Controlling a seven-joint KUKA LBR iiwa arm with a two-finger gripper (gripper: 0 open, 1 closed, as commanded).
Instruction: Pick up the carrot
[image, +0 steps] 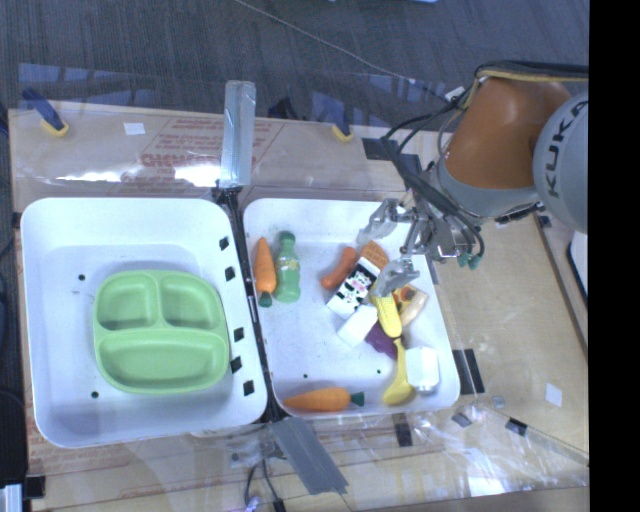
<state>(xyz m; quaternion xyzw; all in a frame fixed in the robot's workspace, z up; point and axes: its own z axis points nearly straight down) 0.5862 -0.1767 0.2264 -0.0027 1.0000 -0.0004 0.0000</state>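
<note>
Three carrots lie in the right bin. One carrot rests along the left wall beside a green bottle. A short carrot lies near the middle. A third carrot sits at the front wall. My gripper hangs over the bin's right half, just right of the short carrot and above the orange top of a black-and-white carton. It stands open, and no carrot is between its fingers.
A green divided plate sits in the left bin. Around the carton lie a yellow banana, a purple piece, a second yellow item and a white block. A metal divider post stands between the bins.
</note>
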